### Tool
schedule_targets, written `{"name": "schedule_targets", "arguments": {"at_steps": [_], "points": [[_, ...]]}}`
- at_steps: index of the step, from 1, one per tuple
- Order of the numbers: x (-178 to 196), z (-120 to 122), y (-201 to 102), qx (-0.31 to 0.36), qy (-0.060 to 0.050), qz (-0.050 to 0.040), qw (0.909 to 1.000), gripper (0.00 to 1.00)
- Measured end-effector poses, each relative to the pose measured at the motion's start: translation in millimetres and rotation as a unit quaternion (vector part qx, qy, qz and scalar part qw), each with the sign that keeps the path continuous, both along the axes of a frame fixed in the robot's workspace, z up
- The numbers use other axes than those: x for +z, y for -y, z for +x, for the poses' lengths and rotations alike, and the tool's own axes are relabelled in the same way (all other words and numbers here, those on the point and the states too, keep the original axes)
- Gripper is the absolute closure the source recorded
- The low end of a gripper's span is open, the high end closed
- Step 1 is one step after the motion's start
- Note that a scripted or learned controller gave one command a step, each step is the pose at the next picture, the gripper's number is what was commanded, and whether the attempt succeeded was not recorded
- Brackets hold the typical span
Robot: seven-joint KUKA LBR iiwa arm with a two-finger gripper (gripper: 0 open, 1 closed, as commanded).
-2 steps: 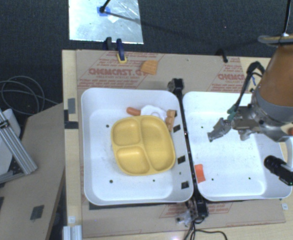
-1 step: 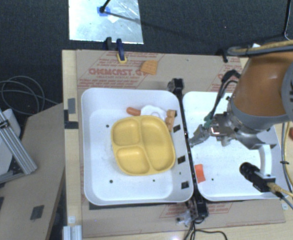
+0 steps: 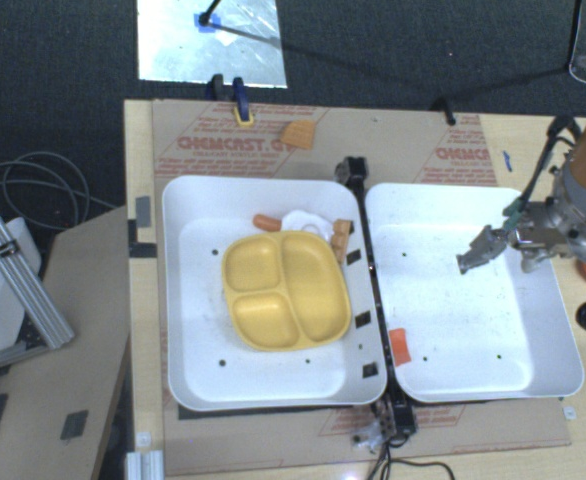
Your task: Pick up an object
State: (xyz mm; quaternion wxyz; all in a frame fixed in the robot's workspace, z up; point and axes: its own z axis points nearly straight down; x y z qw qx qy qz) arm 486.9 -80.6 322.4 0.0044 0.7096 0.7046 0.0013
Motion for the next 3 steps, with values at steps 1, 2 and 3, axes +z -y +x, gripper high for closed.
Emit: {"name": "schedule_targets", "arguments": {"at_steps": [1, 2, 3], "points": [[-69, 1, -52, 0.007, -0.006, 0.0031, 1.0, 0.0], [28, 1, -4, 0.003, 0.002, 0.0006, 1.0, 0.0], [-83, -1, -58, 0.007, -0.008, 0.0033, 0.9999, 0.0]]}}
